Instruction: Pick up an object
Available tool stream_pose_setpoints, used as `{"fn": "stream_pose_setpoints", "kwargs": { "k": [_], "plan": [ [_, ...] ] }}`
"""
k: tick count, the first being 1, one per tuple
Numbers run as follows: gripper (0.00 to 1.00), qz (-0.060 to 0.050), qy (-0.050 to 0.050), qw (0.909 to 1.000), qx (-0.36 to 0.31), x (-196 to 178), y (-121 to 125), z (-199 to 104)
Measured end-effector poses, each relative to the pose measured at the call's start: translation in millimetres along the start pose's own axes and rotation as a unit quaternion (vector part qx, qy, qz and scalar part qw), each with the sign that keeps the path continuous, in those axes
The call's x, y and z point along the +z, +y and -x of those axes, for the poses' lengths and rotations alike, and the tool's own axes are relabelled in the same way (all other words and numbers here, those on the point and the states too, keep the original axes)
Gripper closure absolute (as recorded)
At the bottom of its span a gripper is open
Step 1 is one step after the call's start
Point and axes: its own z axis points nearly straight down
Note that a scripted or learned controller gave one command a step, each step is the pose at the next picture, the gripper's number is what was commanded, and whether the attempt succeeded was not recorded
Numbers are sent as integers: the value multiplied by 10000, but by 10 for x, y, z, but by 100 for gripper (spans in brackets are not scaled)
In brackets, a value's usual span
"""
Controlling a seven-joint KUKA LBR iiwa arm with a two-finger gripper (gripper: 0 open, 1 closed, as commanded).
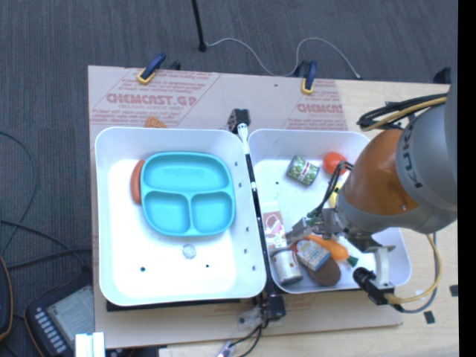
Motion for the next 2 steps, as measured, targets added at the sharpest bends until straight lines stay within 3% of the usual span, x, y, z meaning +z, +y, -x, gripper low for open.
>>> {"fn": "stream_pose_setpoints", "kwargs": {
  "k": [1,2],
  "plan": [
    [100,-35,27,10000,-11,-90,-6,-15],
    [100,-124,67,9999,-41,-690,690,10]
  ]
}}
